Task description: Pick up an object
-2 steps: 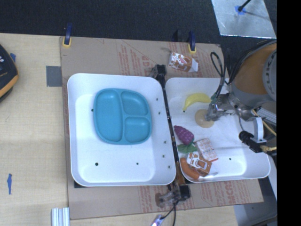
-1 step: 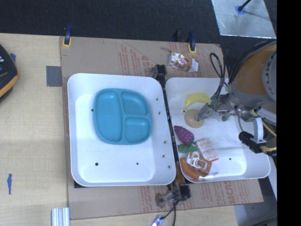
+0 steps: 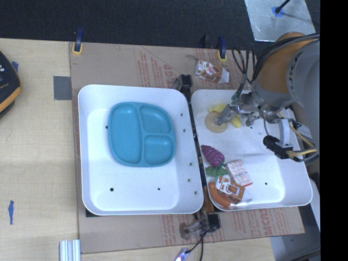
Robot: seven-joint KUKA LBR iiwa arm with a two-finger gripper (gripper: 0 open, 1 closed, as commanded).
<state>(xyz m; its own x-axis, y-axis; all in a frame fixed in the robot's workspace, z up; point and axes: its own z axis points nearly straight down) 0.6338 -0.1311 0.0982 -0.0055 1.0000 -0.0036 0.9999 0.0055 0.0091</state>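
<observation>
I see a blue divided plate (image 3: 142, 134) in the left white bin (image 3: 87, 162) | a small printed packet (image 3: 211, 72) on the cardboard sheet (image 3: 136, 64) behind the bins | blue clamps (image 3: 78, 39) on its far edge

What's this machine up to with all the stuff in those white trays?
A robot arm reaches into the right bin, its gripper low over a tan disc and a yellow piece at the far end. Toy grapes, small packets and an orange item lie nearer. The left bin holds a blue divided plate. Nothing is visibly picked up yet.
</observation>
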